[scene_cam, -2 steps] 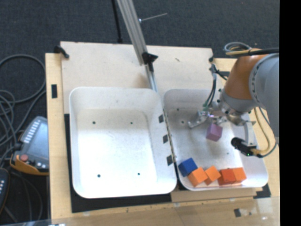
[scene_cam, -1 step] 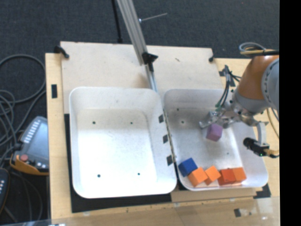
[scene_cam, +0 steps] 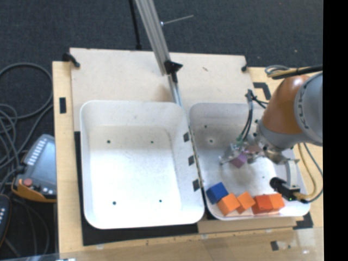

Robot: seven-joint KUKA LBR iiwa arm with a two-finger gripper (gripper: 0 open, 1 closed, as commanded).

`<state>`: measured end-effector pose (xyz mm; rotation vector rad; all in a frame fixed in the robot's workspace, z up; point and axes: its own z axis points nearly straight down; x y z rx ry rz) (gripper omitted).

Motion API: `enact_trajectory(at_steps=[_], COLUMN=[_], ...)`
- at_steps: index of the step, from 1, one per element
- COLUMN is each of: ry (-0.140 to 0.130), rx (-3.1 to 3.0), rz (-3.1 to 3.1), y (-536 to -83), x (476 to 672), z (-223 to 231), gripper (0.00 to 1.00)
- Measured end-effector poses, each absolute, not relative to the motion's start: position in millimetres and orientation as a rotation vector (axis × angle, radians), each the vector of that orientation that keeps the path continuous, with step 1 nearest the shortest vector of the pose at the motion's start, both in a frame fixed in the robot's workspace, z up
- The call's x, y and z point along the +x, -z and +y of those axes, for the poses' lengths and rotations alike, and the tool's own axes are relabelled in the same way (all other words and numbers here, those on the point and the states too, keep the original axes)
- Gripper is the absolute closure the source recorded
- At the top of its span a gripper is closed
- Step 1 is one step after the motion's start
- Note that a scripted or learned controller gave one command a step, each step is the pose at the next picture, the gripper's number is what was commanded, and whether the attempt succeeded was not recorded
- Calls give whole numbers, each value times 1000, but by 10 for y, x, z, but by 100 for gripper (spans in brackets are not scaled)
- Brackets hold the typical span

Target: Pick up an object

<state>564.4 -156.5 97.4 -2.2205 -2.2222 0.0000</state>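
With the gripper [scene_cam: 237, 155] low in the right bin [scene_cam: 217, 118], jaws clamped on a small purple piece [scene_cam: 238, 160], lift straight up, clear of the blue block [scene_cam: 217, 192] nearby.

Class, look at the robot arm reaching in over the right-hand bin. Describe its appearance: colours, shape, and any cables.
The arm is thick and rounded, grey with a broad orange band above the wrist. Thin dark and green cables run beside it to the small metallic gripper; yellowish cables trail behind.
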Motion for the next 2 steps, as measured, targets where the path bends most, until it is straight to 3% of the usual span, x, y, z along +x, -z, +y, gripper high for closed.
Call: enact_trajectory(at_steps=[1,2], ry=[10,18], rx=[-2219,-2233], rz=[-2235,-2239], y=[-1665,-1262], x=[5897,5736], z=[-1146,-1108], gripper=[0,0])
